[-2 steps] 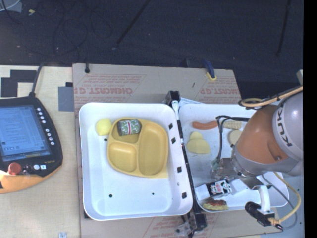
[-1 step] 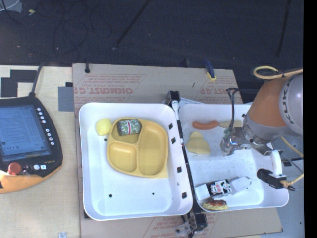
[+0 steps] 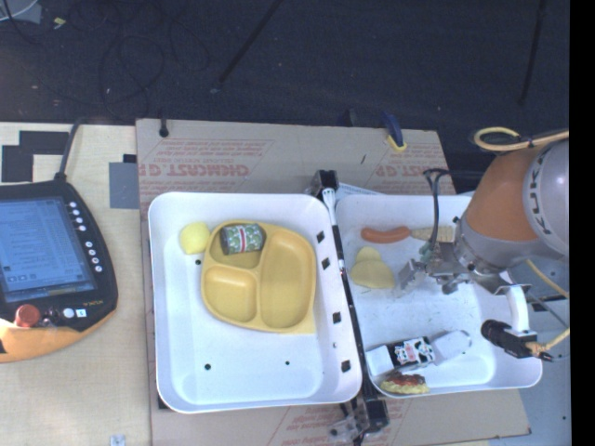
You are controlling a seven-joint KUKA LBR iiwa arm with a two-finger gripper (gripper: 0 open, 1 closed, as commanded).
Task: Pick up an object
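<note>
My gripper [image 3: 420,273] hangs low over the middle of the right bin [image 3: 483,375], just right of a pale yellow wedge-shaped piece [image 3: 372,271]. Nothing visible is held in it. An orange-red sausage [image 3: 385,234] lies behind it near the bin's far wall. A white bottle with a dark label [image 3: 428,349] lies at the bin's front, and a small red and yellow toy food [image 3: 403,384] sits at the front rim. In the left bin [image 3: 167,342] a yellow divided plate [image 3: 279,291] carries a small green and red can [image 3: 242,239]. A yellow ball [image 3: 194,238] rests beside the plate.
The arm's grey and orange wrist [image 3: 507,207] covers the right bin's far right corner. A black divider rail [image 3: 337,277] runs between the bins. A control tablet [image 3: 42,258] lies left of the bench, and cardboard [image 3: 279,156] lies under the bins.
</note>
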